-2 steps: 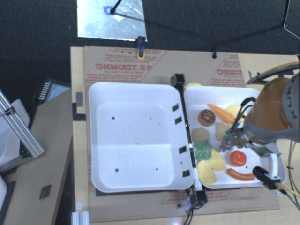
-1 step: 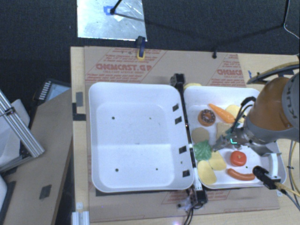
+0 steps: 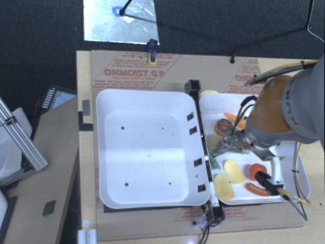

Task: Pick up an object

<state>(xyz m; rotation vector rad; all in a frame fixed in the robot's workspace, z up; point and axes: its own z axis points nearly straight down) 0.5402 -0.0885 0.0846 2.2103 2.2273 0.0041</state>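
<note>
The grey arm with its orange band (image 3: 269, 105) reaches in from the right and hangs over the right bin (image 3: 213, 101). My gripper (image 3: 223, 147) is low over that bin's left half, close to the divider. Just past it lies a brown round piece (image 3: 222, 126) beside an orange carrot-like piece (image 3: 232, 118). In front of it lie two pale yellow pieces (image 3: 234, 171) (image 3: 224, 186). A green strip (image 3: 214, 161) sits right under the gripper's near side. A red tomato (image 3: 257, 170) and a red sausage shape (image 3: 256, 189) lie further right. The arm hides the bin's right half.
The left bin (image 3: 147, 146) lies next to the right one, with a black clipped divider (image 3: 200, 136) between them. A yellow piece (image 3: 208, 93) sits at the right bin's far corner. Cables (image 3: 297, 182) trail by the right bin's front right edge.
</note>
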